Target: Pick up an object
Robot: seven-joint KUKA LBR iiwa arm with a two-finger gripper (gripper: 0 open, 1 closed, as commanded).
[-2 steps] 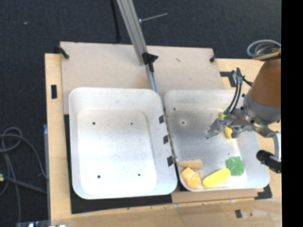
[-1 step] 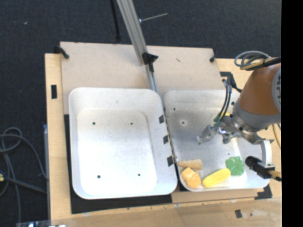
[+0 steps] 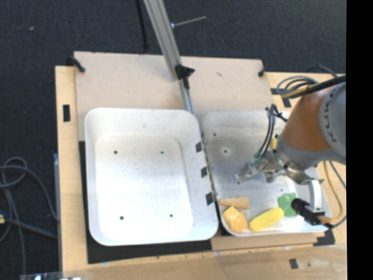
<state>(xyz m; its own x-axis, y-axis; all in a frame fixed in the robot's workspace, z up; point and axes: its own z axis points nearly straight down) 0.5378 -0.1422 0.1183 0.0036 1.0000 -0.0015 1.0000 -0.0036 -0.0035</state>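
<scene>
You've got the grey two-finger gripper (image 3: pixel 243 176) over the right white bin (image 3: pixel 233 127), can't tell finger state. Yellow oblong object (image 3: pixel 266 219) lies at the bin's near edge, w/ orange block (image 3: pixel 235 219) just left.

yellow oblong piece (image 3: pixel 266 219), orange chunk (image 3: pixel 235 219), tan wedge (image 3: pixel 234 202) and green lump (image 3: pixel 286 202) along the right bin's (image 3: pixel 233 127) near edge

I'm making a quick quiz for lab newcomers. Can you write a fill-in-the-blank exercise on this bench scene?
1. The yellow object, orange object and green object all lie in the ____ bin.
2. Those objects sit along that bin's ____ edge.
3. The gripper is above the ____ bin.
4. The band on the arm is ____.

Missing words: right; near; right; orange
</scene>
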